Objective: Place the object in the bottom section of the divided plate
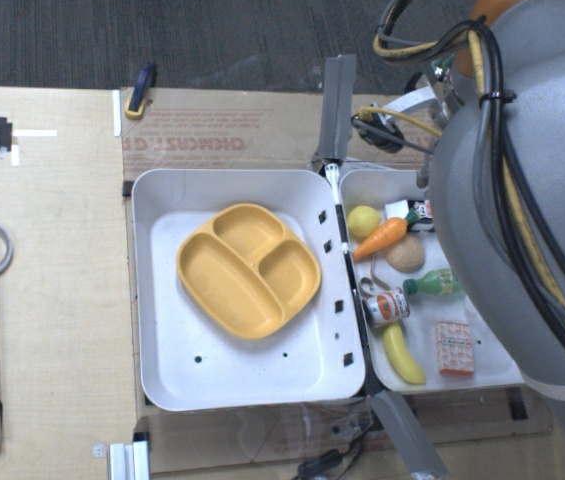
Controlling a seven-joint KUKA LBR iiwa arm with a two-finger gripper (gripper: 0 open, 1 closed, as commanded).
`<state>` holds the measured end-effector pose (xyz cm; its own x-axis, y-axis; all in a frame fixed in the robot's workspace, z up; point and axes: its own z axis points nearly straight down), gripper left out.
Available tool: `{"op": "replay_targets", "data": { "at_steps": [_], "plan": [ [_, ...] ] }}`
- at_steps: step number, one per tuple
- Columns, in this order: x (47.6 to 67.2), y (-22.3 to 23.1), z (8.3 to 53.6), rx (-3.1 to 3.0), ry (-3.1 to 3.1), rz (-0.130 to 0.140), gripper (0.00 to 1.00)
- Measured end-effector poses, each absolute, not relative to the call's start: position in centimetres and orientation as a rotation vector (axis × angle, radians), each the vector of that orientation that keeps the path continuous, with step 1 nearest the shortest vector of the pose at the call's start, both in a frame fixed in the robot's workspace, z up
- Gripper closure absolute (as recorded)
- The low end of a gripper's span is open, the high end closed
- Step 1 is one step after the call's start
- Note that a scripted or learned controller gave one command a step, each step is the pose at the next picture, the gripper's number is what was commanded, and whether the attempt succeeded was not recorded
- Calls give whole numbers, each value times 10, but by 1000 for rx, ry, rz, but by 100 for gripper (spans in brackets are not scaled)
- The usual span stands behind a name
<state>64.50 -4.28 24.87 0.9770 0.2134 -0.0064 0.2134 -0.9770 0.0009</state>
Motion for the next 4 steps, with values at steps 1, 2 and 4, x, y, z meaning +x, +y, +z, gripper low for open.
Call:
{"op": "replay_targets", "data": {
  "at_steps": [1,2,4],
  "plan": [
    [645,-43,249,3122,337,-8,0],
    [645,-43,249,3122,337,-8,0],
    [645,-43,249,3122,337,-8,0]
  ]
}}
